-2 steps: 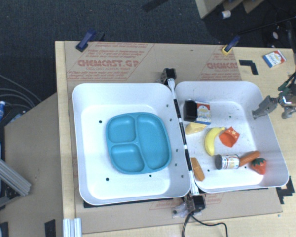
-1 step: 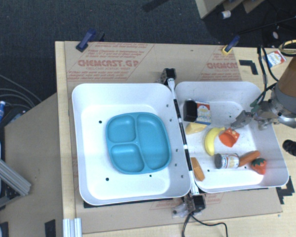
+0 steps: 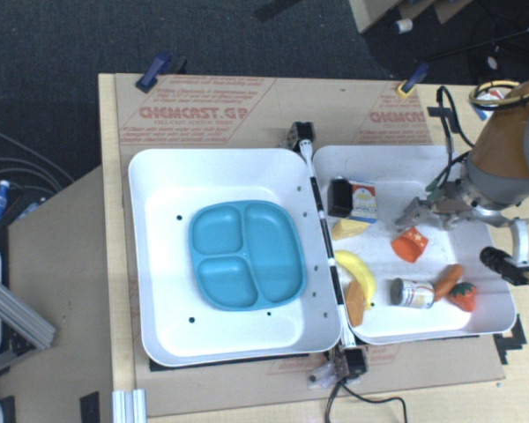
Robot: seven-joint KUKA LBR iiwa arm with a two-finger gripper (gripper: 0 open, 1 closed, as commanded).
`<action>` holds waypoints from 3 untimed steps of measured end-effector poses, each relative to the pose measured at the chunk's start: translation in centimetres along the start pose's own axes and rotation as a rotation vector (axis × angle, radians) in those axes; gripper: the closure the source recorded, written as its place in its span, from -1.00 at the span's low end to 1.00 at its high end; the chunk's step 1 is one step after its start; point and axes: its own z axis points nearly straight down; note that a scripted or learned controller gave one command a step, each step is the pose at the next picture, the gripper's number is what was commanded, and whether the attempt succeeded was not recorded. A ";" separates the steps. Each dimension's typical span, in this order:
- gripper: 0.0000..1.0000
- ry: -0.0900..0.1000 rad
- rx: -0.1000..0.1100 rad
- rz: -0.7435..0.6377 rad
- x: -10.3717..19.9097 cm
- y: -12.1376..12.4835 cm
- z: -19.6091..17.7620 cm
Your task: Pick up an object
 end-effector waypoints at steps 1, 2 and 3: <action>-1.00 0.001 -0.002 -0.001 5.4 6.1 -0.1; -1.00 -0.020 -0.012 0.008 7.6 4.1 -0.4; -1.00 -0.026 -0.015 0.010 8.4 6.2 -0.5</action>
